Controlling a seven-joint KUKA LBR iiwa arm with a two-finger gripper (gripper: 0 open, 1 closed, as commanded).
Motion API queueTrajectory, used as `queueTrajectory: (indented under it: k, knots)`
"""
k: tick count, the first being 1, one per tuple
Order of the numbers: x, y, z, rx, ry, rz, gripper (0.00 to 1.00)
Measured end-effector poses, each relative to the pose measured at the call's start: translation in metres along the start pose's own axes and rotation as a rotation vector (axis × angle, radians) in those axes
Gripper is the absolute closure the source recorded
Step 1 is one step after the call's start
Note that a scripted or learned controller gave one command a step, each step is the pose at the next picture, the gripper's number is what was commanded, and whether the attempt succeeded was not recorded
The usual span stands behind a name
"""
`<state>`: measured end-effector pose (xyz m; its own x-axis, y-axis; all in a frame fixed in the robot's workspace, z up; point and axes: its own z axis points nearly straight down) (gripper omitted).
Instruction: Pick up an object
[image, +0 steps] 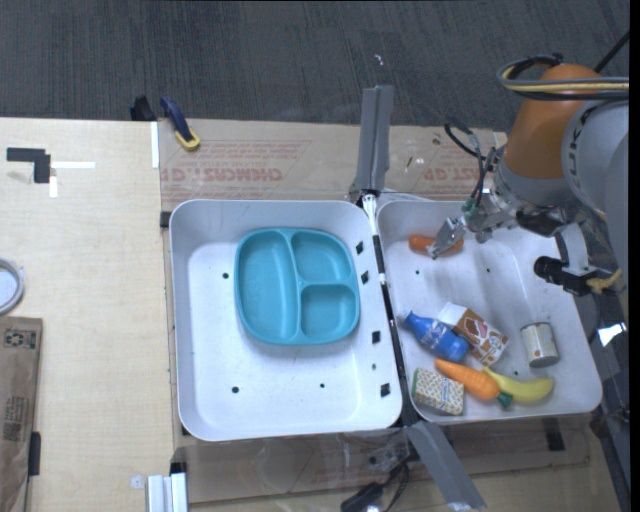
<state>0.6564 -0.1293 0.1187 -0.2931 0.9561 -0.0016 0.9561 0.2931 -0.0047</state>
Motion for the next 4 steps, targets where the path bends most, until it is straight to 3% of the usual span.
queueTrajectory:
  k: [1,2,3,4]
  knots:
    - [0.000,0.002,0.030,-0.001,0.002,0.120,0.00]
    - [-0.001,0.002,0.023,0.001,0.001,0.119,1.00]
    - [-0.001,0.002,0.023,0.002,0.001,0.119,0.00]
    - [-0.002,0.002,0.017,0.003,0.001,0.118,1.00]
